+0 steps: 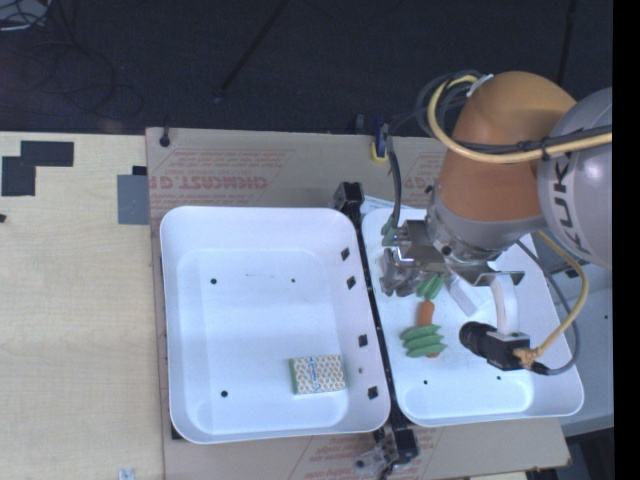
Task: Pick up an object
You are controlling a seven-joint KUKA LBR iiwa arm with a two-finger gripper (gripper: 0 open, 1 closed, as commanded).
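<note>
Over the left part of the right bin (555, 393) the hand (399, 278) hangs low, close to the rim where this bin meets the left bin (250, 298). Whether the hand is wide or narrow I cannot tell: its metal parts blur together under the wrist, and nothing shows as held in it.

Just beside the hand, toward the front of the bin, lies a small carrot (427, 314) with its green top pointing at the hand. A green pod (424, 341) lies crosswise right at the carrot's tip; I cannot tell if they touch. These two are the nearest things to pick, which likely explains the arm's station here. A green-and-white packet (318, 374) lies flat in the left bin near its front wall, well apart from the hand.

The shared rim crowds the hand on its left, so a descent there risks striking the wall. The bin floor to the front and right of the pod is bare and gives freer room. The packet has open floor around it except toward the front wall. Pale worktop (70, 318) spreads beyond the bins.
</note>
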